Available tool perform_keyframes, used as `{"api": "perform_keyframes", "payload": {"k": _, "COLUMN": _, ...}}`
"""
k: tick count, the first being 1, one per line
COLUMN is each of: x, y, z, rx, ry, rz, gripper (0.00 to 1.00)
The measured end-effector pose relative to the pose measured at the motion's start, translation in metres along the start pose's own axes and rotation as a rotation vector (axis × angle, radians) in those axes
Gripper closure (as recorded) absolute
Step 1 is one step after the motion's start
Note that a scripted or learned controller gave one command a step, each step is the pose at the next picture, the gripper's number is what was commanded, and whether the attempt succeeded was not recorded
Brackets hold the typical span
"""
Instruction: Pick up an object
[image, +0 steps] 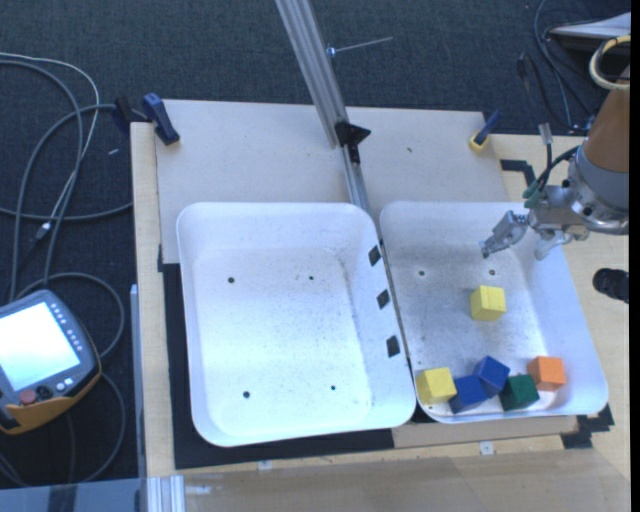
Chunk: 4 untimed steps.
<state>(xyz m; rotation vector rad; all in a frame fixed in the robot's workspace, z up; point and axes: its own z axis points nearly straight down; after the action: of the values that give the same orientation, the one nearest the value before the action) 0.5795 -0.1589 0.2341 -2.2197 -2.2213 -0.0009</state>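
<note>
The gripper (520, 238) hangs spread and empty over the right bin (560, 290), probably lining up on the lone yellow cube (488, 302) since the others huddle at the near wall.

A handheld control pendant (40, 360) lies on the dark carpet (screen lit) among loose cables (60, 150).
</note>
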Motion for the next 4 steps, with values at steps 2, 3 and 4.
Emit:
{"api": "perform_keyframes", "payload": {"k": 2, "x": 0.041, "y": -0.029, "z": 0.136, "rx": 0.005, "ry": 0.002, "rz": -0.001, "gripper": 0.0}}
{"api": "perform_keyframes", "payload": {"k": 3, "x": 0.04, "y": -0.027, "z": 0.124, "rx": -0.001, "ry": 0.001, "rz": 0.0, "gripper": 1.0}}
{"api": "perform_keyframes", "payload": {"k": 4, "x": 0.08, "y": -0.034, "z": 0.03, "rx": -0.009, "ry": -0.001, "rz": -0.005, "gripper": 1.0}}
